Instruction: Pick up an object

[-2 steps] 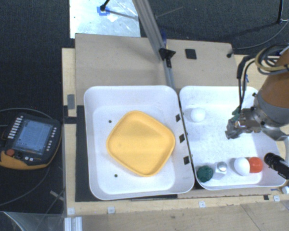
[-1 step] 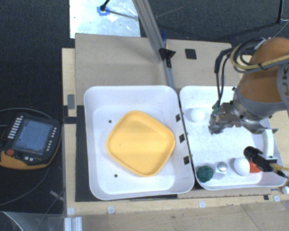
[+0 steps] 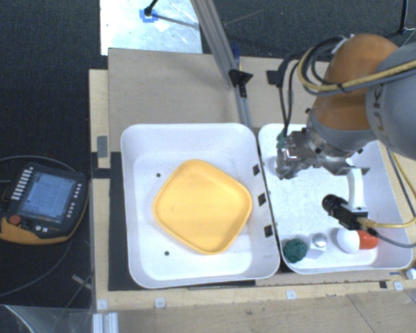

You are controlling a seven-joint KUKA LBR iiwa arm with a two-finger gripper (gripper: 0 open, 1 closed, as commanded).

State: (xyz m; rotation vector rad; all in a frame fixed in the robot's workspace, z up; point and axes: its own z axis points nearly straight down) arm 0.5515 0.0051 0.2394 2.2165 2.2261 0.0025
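Gripper (image 3: 286, 164) low over right bin (image 3: 402, 259), upper left part; finger state cannot tell. Nothing seen held. Candidates: yellow plate (image 3: 202, 205) in left bin (image 3: 135, 255); green ball (image 3: 295, 249), white egg (image 3: 347, 240) along right bin's near edge. Pick not yet made.

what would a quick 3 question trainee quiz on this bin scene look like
1. True or false: the yellow plate lies in the left bin.
2. Which bin is the pincer over? A) left bin B) right bin C) neither
3. Fill in: the green ball sits near the right bin's ____ edge, in line with a small silver item and a white and orange object.

Key:
1. True.
2. B, near the wall between the bins, towards the far side.
3. Near (bottom of the view), at the corner beside the divider.
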